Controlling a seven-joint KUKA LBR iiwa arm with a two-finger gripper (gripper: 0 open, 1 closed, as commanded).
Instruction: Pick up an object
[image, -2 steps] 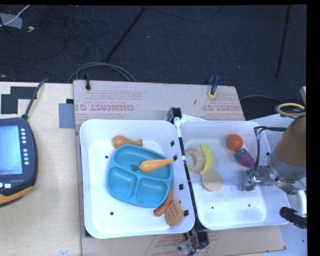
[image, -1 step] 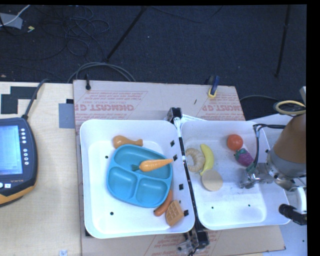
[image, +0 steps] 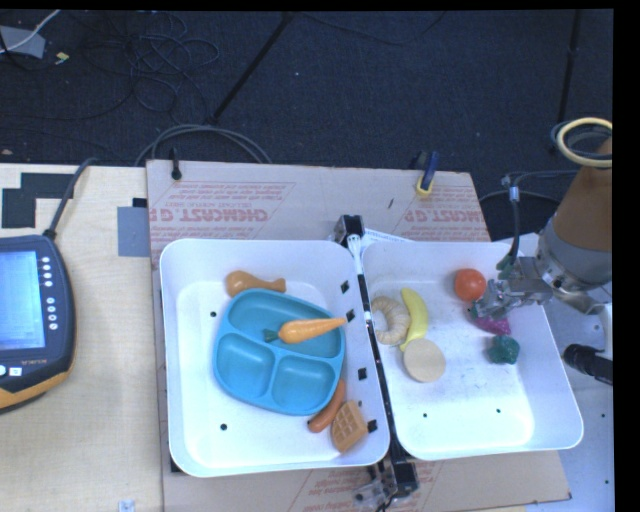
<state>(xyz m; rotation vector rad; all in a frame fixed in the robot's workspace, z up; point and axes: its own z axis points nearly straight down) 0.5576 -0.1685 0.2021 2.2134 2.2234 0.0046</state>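
My gripper (image: 493, 302) reaches in from the right over the right bin (image: 480, 430), low at its right side. It sits directly above a small purple object (image: 491, 323), which it partly hides. A red tomato (image: 469, 284) lies just left of the gripper. A green piece (image: 504, 349) rests just below the purple one. Further left in this bin are a yellow banana (image: 414, 312), a beige ring (image: 389, 321) and a round tan disc (image: 424, 360).
The left bin (image: 190, 400) holds a blue divided plate (image: 280, 355) with a carrot (image: 310, 327) on it, a drumstick (image: 253, 283), a sausage (image: 325, 411) and a waffle (image: 348, 428). A tablet (image: 30, 310) lies at the far left.
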